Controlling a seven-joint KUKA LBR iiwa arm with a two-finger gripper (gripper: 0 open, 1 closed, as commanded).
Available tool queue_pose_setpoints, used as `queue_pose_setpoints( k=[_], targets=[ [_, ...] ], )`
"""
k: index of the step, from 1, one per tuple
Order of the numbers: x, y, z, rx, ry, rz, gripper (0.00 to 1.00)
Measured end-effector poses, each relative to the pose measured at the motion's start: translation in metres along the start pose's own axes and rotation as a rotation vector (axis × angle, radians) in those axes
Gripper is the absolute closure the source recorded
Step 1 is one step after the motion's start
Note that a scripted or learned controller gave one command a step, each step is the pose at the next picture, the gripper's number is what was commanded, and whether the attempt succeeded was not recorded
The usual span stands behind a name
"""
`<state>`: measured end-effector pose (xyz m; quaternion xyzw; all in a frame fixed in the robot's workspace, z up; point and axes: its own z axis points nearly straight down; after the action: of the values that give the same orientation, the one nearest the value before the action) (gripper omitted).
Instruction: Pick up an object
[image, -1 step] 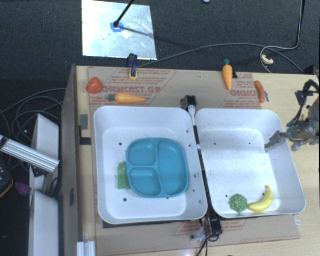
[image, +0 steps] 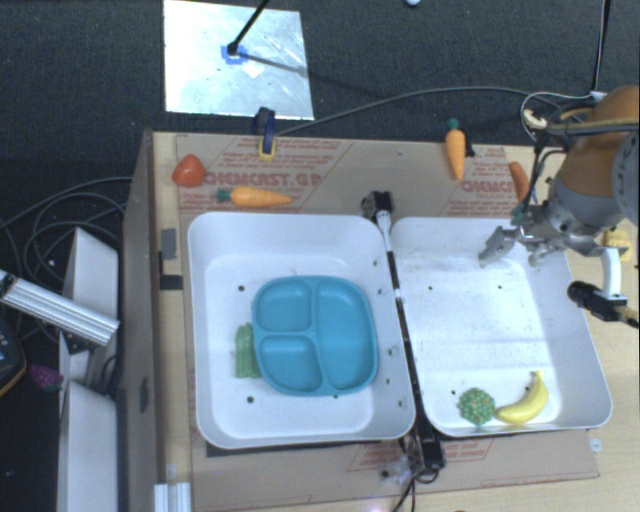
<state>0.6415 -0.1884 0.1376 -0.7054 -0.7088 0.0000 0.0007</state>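
The task is looking not yet begun in any real sense: no object is lifted. The arm (image: 590, 160) is reaching in from the right and its gripper (image: 515, 243) is hanging over the far right part of the right bin (image: 500, 330), near the bin's far edge. The fingers are standing apart, and nothing is lying between them; under them the white floor of the bin is bare.

The things that could be picked are lying well apart from the gripper. A yellow banana (image: 526, 401) is resting at the near right corner of the right bin, and just beside it, toward the near edge, a green bumpy ball (image: 477, 405) is sitting. In the left bin (image: 215, 300) a blue divided plate (image: 313, 334) is lying in the middle, with a small green piece (image: 245, 352) touching its left side.

Outside the bins, on the cardboard along the far edge, a tomato-like red thing (image: 188, 171) and three carrots (image: 259, 197) (image: 456, 151) (image: 518, 180) are lying.

I am judging that almost everything is left: the gripper needs to travel to the near right corner, come down over the banana or the ball, close on it and raise it.
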Motion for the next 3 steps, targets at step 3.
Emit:
queue_pose_setpoints(
  k=[3],
  targets=[
    [0.027, -0.048, -0.008, -0.005, -0.002, 0.002, 1.00]
  ],
)
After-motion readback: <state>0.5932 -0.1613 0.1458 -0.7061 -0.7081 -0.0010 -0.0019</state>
